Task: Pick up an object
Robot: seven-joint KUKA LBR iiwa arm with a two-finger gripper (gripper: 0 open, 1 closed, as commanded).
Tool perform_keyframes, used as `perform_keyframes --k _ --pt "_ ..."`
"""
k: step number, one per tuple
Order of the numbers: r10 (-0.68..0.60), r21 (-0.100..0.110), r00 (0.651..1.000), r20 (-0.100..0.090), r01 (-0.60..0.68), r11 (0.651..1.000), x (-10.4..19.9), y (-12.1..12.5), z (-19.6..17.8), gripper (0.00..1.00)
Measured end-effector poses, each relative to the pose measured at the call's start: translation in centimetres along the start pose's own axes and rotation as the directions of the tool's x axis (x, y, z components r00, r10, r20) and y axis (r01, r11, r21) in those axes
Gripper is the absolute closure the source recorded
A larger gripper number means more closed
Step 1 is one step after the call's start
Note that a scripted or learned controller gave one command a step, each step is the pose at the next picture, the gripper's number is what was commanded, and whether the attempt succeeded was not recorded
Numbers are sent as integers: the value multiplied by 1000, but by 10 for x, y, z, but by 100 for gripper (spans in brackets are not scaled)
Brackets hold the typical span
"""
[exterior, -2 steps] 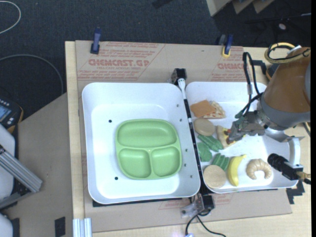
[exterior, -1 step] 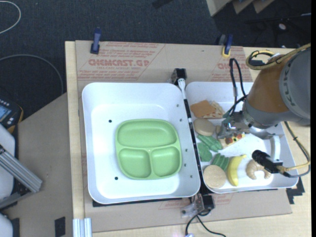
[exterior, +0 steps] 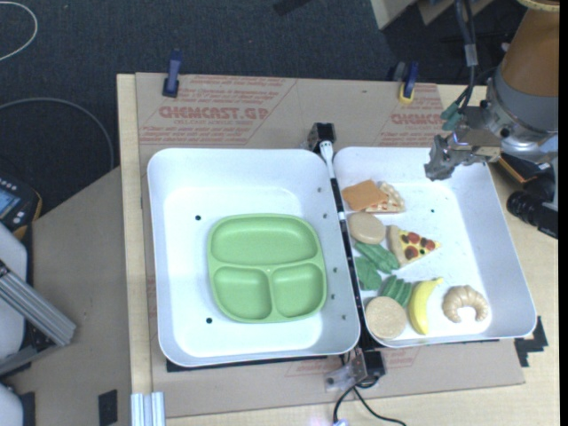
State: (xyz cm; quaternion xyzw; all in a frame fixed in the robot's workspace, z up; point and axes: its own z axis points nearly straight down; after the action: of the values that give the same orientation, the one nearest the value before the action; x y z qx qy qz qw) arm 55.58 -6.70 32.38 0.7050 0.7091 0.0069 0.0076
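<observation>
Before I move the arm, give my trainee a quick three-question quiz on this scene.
1. True or false: the green tray sits in the right bin.
2. Which lies nearest the banana? A. croissant B. pizza slice C. sandwich
3. Over which end of the right bin is the gripper, far or near?

Key: 1. False, it is in the left bin. 2. A. 3. Far end.

1. This looks like a robotics lab: a board still in its printed protective film is clamped down with blue clamps.
2. Loose cables trail over dark carpet.
3. Aluminium framing stands at the left.
4. Toy food fills a white bin.
</observation>
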Motion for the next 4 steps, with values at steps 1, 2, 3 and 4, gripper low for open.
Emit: perform_keyframes --k 1,2,3,4 --pt "0 28 1000 -4 0 1000 67 -11 76 100" --pt "4 25 1000 -1 -4 1000 70 24 119 100" --pt "7 25 1000 -1 -7 1000 60 36 141 100" --pt "7 24 1000 -1 -7 1000 55 25 139 100"
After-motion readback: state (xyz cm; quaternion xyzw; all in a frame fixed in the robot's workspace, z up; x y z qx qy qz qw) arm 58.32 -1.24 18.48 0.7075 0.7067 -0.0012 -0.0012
